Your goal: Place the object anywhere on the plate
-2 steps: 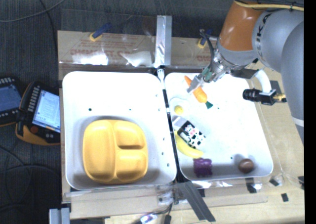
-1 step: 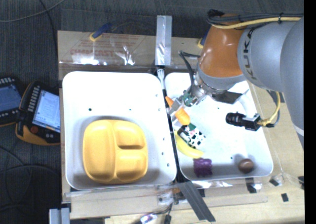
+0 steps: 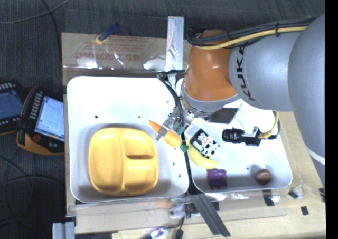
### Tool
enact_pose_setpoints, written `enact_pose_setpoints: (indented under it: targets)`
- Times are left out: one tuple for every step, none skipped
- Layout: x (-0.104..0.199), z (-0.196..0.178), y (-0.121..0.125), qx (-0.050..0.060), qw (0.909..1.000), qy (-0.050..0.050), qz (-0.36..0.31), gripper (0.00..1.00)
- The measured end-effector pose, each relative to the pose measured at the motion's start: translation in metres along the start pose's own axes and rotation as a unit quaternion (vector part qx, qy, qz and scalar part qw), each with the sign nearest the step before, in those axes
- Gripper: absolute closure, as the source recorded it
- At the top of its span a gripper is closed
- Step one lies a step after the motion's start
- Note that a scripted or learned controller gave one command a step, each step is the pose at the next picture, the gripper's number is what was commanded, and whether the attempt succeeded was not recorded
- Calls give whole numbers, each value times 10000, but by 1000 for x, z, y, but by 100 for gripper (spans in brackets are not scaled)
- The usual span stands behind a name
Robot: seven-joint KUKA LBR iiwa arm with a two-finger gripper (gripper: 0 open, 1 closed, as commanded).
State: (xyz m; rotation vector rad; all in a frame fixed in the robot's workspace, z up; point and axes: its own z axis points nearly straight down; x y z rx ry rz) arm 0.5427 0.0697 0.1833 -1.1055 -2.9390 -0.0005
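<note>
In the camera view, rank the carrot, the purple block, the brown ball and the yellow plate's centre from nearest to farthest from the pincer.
1. Carrot, right at the pincer, near the bins' divider.
2. Purple block, right bin, near the front edge.
3. Yellow plate, left bin; too close to the block to rank firmly.
4. Brown ball, right bin's far front corner.

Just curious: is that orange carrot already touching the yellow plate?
Apart. The camera view shows white bin floor between the carrot at the claw and the plate.

A yellow plate point(image 3: 124, 160) sits in a white bin point(image 3: 84, 95), beside an orange carrot point(image 3: 163, 133), a purple object point(image 3: 216, 178), a brown ball point(image 3: 263, 176) and a black-and-white spotted toy point(image 3: 205, 143).
</note>
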Motion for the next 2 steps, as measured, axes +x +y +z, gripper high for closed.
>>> enact_pose_setpoints:
  targets:
    - [26, 47, 40, 9, 9949, -1, -1012, 100]
    - [26, 47, 40, 7, 9949, 0, -1011, 0]
